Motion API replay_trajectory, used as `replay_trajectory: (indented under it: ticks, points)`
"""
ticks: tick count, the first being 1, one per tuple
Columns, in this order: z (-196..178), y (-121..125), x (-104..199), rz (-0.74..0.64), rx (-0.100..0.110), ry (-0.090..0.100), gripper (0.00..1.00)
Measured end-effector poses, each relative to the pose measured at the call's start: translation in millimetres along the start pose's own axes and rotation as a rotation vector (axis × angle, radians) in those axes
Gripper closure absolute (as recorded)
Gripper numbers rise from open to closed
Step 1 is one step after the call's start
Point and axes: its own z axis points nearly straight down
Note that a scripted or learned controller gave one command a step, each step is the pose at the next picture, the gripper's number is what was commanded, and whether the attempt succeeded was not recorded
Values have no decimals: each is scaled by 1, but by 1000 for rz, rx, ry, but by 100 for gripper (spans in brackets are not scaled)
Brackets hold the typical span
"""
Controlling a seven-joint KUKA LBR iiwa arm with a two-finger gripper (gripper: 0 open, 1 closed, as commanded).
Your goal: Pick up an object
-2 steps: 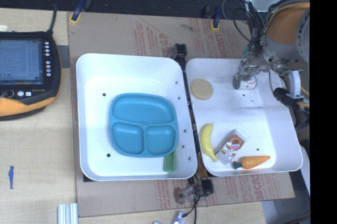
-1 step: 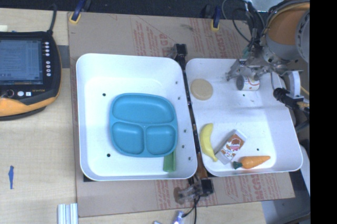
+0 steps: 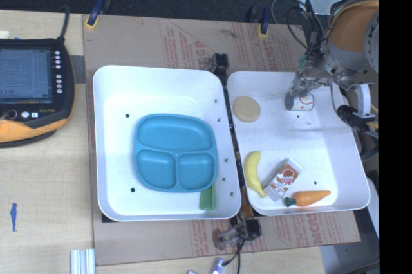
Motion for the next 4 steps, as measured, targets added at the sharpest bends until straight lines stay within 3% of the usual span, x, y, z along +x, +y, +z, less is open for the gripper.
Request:
replay_trajectory:
  ticks: [1,2,3,4]
  points:
    - [0,0,0,0,0,0,0]
    - [-11,0,0,-4,0,-1,100]
    - [-10,0,0,-4,1,-1,0]
    - [-1,-5,0,8,15,10,0]
